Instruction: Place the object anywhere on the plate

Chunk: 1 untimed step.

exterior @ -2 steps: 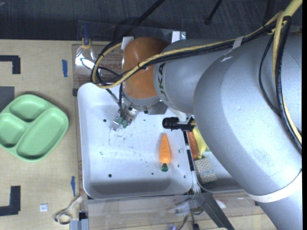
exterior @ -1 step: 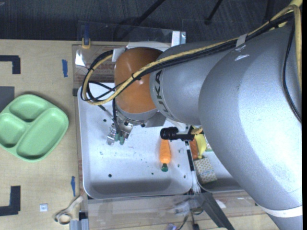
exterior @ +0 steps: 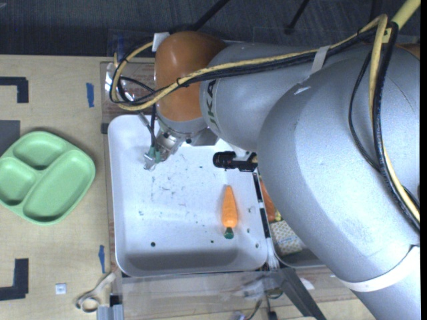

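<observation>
- A toy carrot [exterior: 229,211] lies lengthwise on the floor of the white bin [exterior: 133,205], near its right wall, green tip toward the camera.
- The gripper [exterior: 153,156] hangs above the bin's far-left corner, well apart from the carrot; whether it is open cannot be told.
- A green divided plate [exterior: 43,177] sits on the wooden bench [exterior: 47,85], left of the bin.

— What is hidden by the grey arm [exterior: 320,145]?
— Most of the right white bin [exterior: 293,255] is covered.
— And the gripper [exterior: 153,156]?
— Too small; its fingers cannot be judged.
</observation>
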Each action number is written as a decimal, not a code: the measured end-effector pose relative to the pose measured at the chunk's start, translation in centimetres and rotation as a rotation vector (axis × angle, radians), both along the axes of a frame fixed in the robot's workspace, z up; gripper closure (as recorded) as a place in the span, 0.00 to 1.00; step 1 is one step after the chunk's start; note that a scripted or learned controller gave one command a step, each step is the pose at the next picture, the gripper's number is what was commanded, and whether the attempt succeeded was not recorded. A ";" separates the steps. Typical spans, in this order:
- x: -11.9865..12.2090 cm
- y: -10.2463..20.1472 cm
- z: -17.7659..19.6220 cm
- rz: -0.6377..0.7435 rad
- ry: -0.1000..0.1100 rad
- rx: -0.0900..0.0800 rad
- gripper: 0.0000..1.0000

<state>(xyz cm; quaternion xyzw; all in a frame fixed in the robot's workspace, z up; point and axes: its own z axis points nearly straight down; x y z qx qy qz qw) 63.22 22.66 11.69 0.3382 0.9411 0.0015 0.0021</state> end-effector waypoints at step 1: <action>-5.0 -1.4 -2.6 0.101 -0.010 0.004 1.00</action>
